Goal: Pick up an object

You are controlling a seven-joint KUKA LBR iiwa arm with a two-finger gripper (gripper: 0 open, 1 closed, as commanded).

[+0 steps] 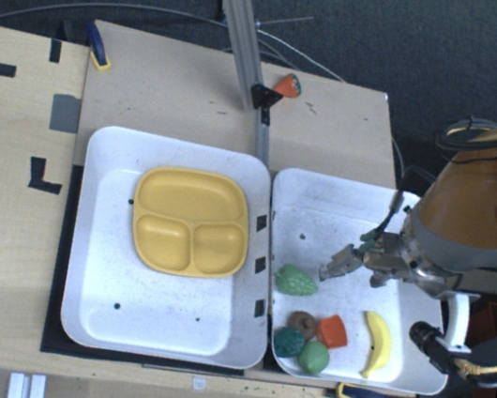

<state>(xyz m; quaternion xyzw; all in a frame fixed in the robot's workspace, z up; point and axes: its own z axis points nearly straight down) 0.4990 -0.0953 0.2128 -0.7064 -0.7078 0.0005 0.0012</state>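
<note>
My arm comes in from the right over the right bin [325,197], the orange band and grey wrist above that bin's right wall, and my forearm slants down and leftward toward its middle. My pincer [337,263] hangs over the bin's floor, pointing left; whether its tips are spread or closed I cannot tell, since they are dark and small against the wrist. I see nothing between them.

The things I might pick all lie in the right bin, toward its near end. The pale green lump [296,281] sits just left of and below my pincer, near it but not touching as far as I can see. Nearer the bin's front wall lie a brown ring [304,323], an orange block [333,331] just beside it, a dark teal lump [289,342] and a green ball [314,357], these four crowded together. The banana [377,345] lies by itself to the right of that cluster, below my wrist, running roughly along the bin's length.

In the left bin [93,242], well apart from my pincer, rests a yellow tray [191,221] with three compartments.
</note>
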